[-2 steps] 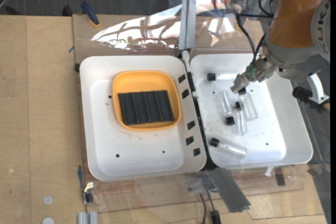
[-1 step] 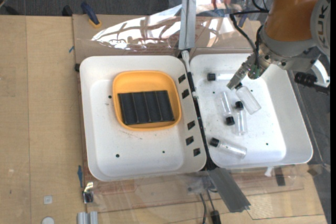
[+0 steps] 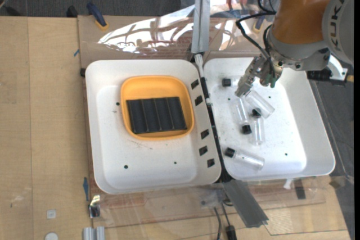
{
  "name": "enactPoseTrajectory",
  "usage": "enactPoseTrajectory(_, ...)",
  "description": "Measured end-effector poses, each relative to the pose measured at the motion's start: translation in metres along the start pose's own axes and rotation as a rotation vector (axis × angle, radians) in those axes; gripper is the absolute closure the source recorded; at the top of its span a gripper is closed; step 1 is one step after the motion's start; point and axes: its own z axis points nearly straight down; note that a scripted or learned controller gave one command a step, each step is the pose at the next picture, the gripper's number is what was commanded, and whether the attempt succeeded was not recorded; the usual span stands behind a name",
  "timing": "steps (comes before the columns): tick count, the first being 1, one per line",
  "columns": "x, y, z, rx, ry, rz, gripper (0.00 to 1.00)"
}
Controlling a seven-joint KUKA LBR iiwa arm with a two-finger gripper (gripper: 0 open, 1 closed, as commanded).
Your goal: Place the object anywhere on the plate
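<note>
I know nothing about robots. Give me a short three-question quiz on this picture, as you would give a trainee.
1. True or false: the yellow plate sits in the left bin.
2. Which bin holds the clear tubes with black caps? A) the left bin B) the right bin C) both
3. Fill in: the gripper hovers over the ____ bin.

Key
1. True; a dark ribbed slab lies on the plate.
2. B; the tubes lie scattered there, one near the front edge.
3. Right; it is above the tubes, near that bin's back half.
</note>
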Motion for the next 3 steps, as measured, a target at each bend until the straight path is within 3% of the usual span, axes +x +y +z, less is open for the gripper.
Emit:
enactPoseTrajectory(1,0.006,0.004,-0.032,-0.001,-0.002,-0.247,1.00)
enactPoseTrajectory(2,0.007,0.004,-0.046,-0.001,-0.002,-0.310,1.00)
enactPoseTrajectory(3,-0.001,0.006,-0.005,0.000,0.005,-0.482,1.00)
